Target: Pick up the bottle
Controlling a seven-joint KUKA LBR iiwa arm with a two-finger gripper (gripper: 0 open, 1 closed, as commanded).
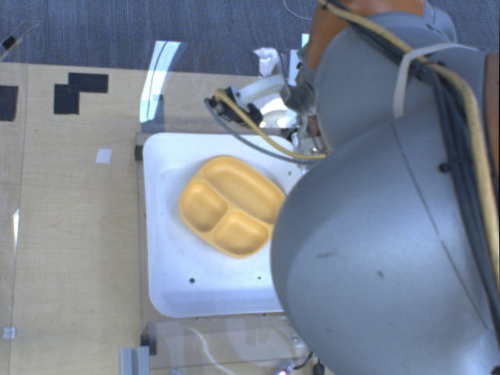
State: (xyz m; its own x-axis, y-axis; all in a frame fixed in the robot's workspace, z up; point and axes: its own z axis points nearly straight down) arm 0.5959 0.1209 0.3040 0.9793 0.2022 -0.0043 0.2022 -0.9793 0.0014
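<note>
Looking down, you see the grey arm (391, 209) covering the bins' right side. A yellow divided plate (231, 205) lies mid-bin in the white bin (168, 287), nearer its far edge. Bottle's place: cannot tell, likely under the arm. Gripper state: cannot tell. Judge the pick not yet confirmed.

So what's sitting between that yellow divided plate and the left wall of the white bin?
Nothing: in the camera view, bare white floor runs from the yellow plate to the bin's left wall.
</note>
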